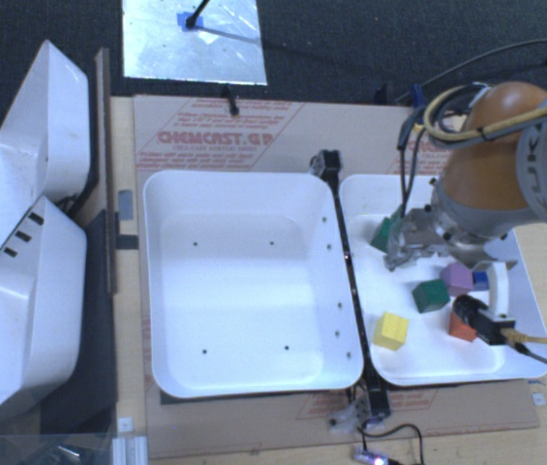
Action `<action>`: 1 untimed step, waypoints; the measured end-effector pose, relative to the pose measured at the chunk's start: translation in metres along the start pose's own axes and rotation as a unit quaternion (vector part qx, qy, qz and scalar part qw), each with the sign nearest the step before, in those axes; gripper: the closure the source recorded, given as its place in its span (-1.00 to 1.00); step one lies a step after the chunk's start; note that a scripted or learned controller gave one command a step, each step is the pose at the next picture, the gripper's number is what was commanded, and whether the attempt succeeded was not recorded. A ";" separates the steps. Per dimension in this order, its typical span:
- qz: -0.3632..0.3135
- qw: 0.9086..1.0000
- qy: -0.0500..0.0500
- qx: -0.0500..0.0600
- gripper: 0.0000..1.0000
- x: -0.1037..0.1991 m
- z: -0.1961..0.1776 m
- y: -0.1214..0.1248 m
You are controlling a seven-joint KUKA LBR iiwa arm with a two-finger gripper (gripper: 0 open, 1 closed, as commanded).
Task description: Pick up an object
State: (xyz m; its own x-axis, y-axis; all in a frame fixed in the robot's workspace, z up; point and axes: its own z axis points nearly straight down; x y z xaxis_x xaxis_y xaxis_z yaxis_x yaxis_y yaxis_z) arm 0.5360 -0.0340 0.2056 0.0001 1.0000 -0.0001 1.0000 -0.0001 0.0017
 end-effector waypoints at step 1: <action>-0.003 1.000 0.001 0.001 1.00 0.058 0.020 0.017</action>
State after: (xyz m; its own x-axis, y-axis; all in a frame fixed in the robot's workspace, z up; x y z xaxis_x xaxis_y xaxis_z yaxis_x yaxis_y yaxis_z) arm 0.5535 0.0237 0.1857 -0.0055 1.0000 0.0012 1.0000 0.0055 -0.0006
